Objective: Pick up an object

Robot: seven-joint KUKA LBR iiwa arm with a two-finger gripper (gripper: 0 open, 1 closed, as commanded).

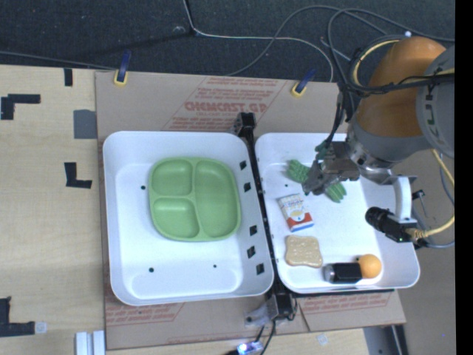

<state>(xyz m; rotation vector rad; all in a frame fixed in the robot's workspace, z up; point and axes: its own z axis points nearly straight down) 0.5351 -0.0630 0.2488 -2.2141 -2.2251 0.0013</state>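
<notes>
My gripper (319, 178) hangs low over the upper left of the right bin (384, 170), directly at a green leafy toy (298, 171). Part of the toy shows to the left of the gripper and part sticks out at its lower right. I cannot see whether the toy is between the fingers. A small white, red and blue carton (295, 211) lies just below the gripper. Further down are a slice of toast (304, 251), a black block (341, 272) and an orange ball (369, 266).
The left bin (126, 198) holds a green divided plate (195, 199). A black divider (255, 198) runs between the two bins. The arm's orange and grey body (403, 95) looms over the right bin's top right corner.
</notes>
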